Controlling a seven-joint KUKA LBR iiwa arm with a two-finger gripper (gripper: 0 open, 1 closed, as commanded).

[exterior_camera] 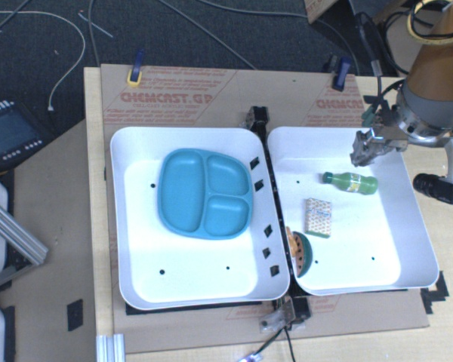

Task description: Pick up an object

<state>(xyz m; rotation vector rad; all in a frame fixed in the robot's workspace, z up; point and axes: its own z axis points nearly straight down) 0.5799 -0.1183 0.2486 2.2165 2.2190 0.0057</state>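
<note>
A small green bottle [352,182] lies on its side in the upper part of the right bin [408,225]. Below it rests a patterned tan packet [318,216]. A round green and orange object [299,252] leans against that bin's left wall. My gripper [361,152] hangs over the right bin's upper right area, just above and slightly right of the bottle, with nothing seen between its fingers. The arm comes in from the right edge.
The left bin [136,255] holds a blue divided plate [205,193]. Black clips [269,232] line the divider between the bins. A black clamp [257,117] sits at the top of the divider. Cables and a cardboard box lie beyond the bench.
</note>
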